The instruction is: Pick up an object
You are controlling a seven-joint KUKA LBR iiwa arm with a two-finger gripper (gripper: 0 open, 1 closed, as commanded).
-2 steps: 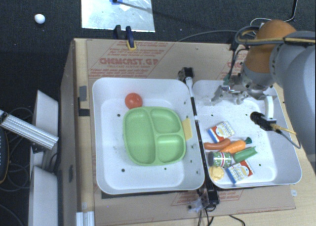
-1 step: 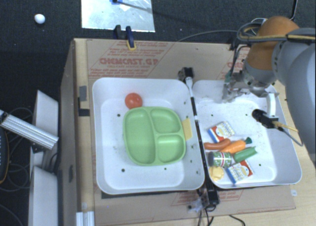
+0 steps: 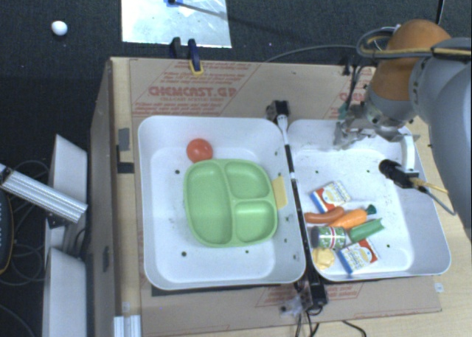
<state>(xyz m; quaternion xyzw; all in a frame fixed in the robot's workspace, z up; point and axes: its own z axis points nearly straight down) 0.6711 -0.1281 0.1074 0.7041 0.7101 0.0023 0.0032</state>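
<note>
From my remote station I see the pincer [image 3: 346,136] hanging over the far end of the right bin [image 3: 431,247]; I cannot tell its state. Toys lie clustered near that bin's front left: an orange carrot [image 3: 354,218], a green bottle [image 3: 346,234], and small cartons [image 3: 330,195]. The left bin [image 3: 158,254] holds a green divided plate [image 3: 228,203] and a red ball [image 3: 199,150].

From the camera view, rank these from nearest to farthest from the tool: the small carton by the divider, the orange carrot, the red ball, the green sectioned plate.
Tool at right bin's far side.
1. Small carton, right bin.
2. Orange carrot, right bin, just beyond.
3. Green sectioned plate and red ball, left bin: too close to call.
</note>
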